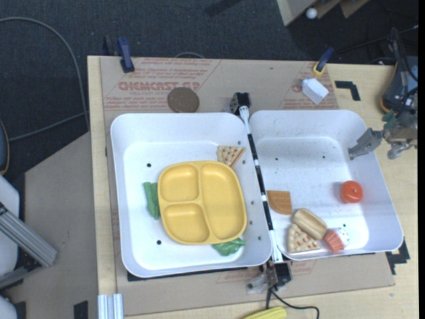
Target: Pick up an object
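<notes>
Lowest in the frame, a toy hot dog (309,222) is lying in the bottom corner of the right bin (312,128), with a waffle-patterned wedge (301,240) touching it on the lower left and a small red and white piece (337,238) just beside its right end. An orange-brown slice (279,201) is sitting a little higher, against the bin's left wall. A red tomato-like ball (351,191) is resting by itself toward the right side of that bin, well apart from the hot dog group.

Over the right bin's upper right rim, the gripper (375,143) is hovering at the right edge of the frame. Its two grey fingers are standing apart, with nothing between them. It is sitting above and to the right of the red ball, not touching it.

In the left bin (129,178), a yellow divided plate (200,201) is taking up the middle. A green leafy piece (152,199) is peeking out from under its left edge, another green piece (229,247) is showing at its lower right edge, and a second waffle wedge (230,155) is lying just beside its upper right corner.
</notes>
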Robot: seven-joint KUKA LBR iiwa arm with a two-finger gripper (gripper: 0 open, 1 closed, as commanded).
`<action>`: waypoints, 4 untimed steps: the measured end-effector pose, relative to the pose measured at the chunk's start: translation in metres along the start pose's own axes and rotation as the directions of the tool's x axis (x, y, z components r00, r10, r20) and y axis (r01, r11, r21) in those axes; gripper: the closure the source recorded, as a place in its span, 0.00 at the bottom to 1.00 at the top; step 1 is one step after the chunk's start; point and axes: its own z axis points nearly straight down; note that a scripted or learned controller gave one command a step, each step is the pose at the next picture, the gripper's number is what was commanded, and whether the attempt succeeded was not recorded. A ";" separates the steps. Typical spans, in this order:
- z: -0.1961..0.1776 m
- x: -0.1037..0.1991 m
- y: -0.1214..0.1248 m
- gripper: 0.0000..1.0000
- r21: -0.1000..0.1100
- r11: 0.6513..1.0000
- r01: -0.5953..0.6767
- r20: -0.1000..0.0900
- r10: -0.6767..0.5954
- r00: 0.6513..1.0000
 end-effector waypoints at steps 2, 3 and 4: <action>0.174 -0.018 -0.016 0.00 0.003 1.000 0.002 -0.006 -0.002 1.000; 0.163 -0.020 -0.015 1.00 -0.001 1.000 0.000 -0.002 0.000 1.000; 0.112 0.054 0.053 1.00 -0.002 1.000 0.002 -0.001 -0.002 1.000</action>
